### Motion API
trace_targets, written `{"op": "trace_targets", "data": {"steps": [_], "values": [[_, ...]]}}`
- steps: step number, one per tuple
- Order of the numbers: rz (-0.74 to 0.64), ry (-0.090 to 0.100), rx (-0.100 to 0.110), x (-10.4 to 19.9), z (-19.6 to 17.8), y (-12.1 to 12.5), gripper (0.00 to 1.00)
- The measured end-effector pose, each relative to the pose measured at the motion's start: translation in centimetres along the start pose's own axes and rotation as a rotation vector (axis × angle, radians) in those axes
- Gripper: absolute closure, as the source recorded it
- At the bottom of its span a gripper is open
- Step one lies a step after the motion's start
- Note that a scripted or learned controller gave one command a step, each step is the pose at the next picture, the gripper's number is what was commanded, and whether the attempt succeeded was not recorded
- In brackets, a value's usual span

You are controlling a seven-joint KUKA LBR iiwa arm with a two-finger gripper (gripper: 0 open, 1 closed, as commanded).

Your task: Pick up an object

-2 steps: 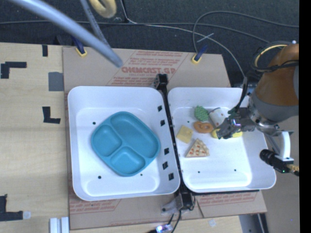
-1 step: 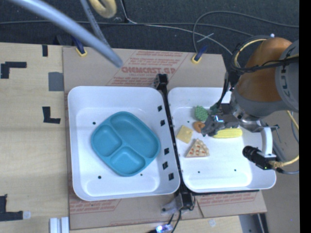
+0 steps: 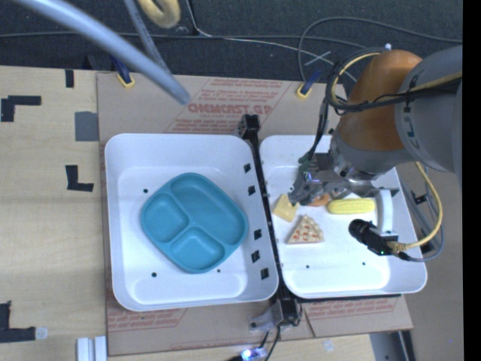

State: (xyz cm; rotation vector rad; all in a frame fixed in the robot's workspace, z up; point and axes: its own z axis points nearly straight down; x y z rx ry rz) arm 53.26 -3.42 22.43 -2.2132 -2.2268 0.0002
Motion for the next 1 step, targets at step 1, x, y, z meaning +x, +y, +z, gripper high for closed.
{"op": "trace_targets", "data": {"steps": [1], "values": [[-0.002,0.000,-0.001,5.90,-0.59,1.78,1.00]]}}
